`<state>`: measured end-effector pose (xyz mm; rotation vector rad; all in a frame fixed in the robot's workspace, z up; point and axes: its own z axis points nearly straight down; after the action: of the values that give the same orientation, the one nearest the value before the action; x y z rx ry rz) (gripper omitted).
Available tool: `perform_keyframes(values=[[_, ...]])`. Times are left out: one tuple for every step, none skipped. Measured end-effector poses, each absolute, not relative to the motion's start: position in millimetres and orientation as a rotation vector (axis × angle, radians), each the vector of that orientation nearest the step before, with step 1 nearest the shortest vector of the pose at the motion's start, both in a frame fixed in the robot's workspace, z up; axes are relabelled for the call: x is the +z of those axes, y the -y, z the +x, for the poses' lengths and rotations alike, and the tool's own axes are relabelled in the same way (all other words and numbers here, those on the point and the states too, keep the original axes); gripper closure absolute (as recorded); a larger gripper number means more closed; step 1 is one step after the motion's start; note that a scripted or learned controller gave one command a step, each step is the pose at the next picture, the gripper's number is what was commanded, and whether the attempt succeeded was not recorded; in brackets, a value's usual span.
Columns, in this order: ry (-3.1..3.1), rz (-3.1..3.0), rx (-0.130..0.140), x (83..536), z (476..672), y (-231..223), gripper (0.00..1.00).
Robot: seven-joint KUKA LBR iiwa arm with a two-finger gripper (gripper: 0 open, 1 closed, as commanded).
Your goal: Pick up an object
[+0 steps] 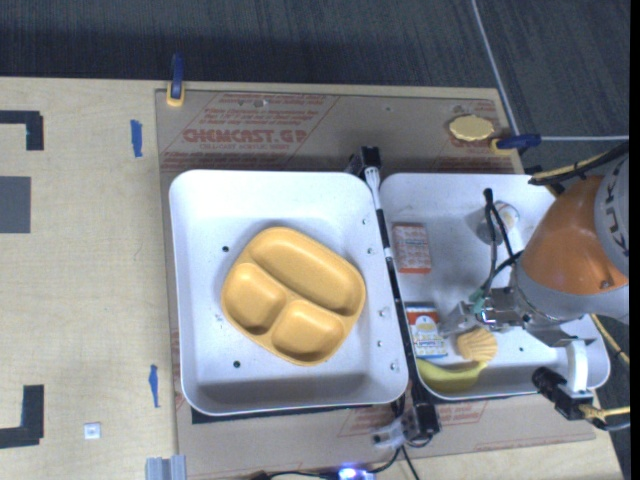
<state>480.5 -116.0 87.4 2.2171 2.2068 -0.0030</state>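
My gripper (470,318) hangs low over the front part of the right bin (450,193), just above a ridged yellow chip-like piece (478,345). A yellow banana (450,373) lies along the bin's front wall below that piece. Left of the gripper a small carton with a red and blue label (427,334) lies flat. A second small carton with an orange label (411,248) rests farther back. The grey arm with its orange band (575,248) covers the right side of this bin. I see nothing between the fingers.
The left bin (200,208) holds a large yellow three-compartment plate (292,293). A pale shiny object (497,218) sits at the back of the right bin. A round tan disc (471,128) lies on the cardboard behind the bins. Black cables run beside the gripper.
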Motion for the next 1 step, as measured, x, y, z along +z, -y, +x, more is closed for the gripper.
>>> perform_keyframes(values=[[-2.208,2.216,0.004,96.9,482.1,114.2,1.00]])
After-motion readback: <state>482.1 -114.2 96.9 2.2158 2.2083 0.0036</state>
